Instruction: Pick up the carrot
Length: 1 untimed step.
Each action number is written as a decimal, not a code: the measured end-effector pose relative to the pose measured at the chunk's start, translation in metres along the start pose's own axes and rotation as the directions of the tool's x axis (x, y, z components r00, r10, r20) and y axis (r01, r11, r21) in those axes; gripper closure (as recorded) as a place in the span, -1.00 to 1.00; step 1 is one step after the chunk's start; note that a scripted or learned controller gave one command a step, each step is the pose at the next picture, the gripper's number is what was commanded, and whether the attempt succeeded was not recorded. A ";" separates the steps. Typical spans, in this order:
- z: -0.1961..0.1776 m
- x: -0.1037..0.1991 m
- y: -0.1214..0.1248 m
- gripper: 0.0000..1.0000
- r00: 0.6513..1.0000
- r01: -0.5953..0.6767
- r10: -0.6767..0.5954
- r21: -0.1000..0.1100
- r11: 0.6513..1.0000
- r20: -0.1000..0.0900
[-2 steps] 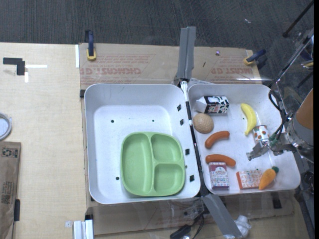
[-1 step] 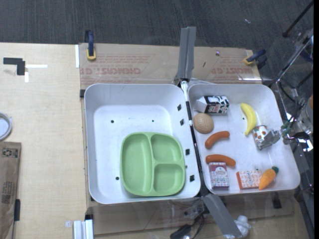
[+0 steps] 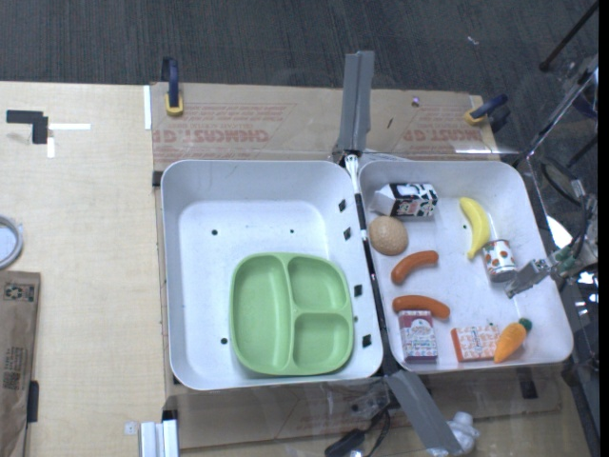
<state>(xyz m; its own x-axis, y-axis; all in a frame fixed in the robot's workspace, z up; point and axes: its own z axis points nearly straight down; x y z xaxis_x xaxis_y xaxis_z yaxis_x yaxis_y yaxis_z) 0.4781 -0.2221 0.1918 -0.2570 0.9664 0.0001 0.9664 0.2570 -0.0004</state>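
The carrot (image 3: 511,341) lies just below the hand (image 3: 526,277); drop straight onto its middle. Finger spread: cannot tell.

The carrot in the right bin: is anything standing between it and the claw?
Nothing visible does. The carrot lies in the near right corner of the right bin, with the claw just above it in the picture. The small can and the box beside the carrot are both off that line.

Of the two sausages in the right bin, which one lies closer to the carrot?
The lower sausage, lying nearly level just above the small red box. The other sausage sits higher, tilted, beside the brown egg-like ball, farther from the carrot.
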 end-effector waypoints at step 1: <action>0.046 0.059 0.015 -1.00 0.997 0.073 -0.073 0.001 0.997 -0.001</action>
<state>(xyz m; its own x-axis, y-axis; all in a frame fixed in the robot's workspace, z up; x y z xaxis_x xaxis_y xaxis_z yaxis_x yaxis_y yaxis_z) 0.4778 -0.1613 0.1456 -0.3271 0.9450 0.0010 0.9450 0.3271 -0.0013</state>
